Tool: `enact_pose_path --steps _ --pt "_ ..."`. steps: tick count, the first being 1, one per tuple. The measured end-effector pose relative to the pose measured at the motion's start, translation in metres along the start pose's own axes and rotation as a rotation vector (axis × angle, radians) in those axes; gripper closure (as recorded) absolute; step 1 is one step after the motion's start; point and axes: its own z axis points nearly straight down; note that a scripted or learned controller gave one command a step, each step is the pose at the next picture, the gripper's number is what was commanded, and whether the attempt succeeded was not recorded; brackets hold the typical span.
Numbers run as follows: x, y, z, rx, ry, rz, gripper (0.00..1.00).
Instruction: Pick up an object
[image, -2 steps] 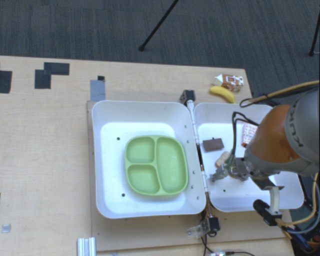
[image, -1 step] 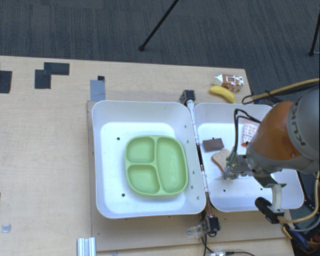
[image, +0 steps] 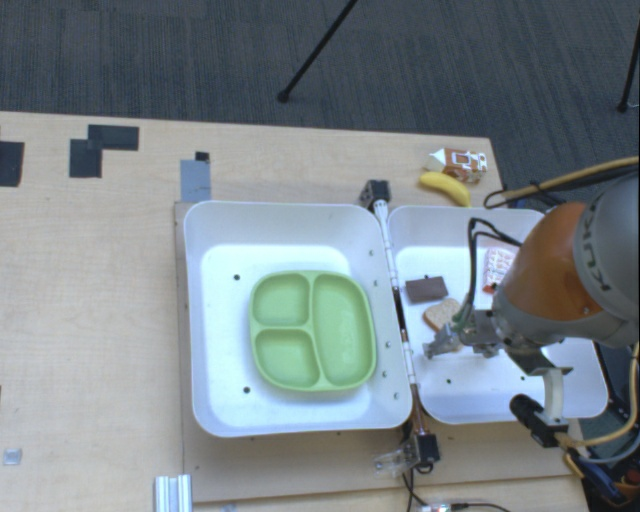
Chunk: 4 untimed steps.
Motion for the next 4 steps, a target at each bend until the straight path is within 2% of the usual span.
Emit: enact_pose_path --steps 1,2,3,4 --pt "0.001 0.002 -0.01 -0.004 0.0 -0.003 1.0" --pt "0.001 0.002 -0.01 -0.004 0.0 -0.003 0.0" --pt "0.001 0.004 -0.021 -0.007 0.001 -0.006 1.0" --pt "0.001 0.003 -0.021 -0.007 0.001 -0.006 0.0"
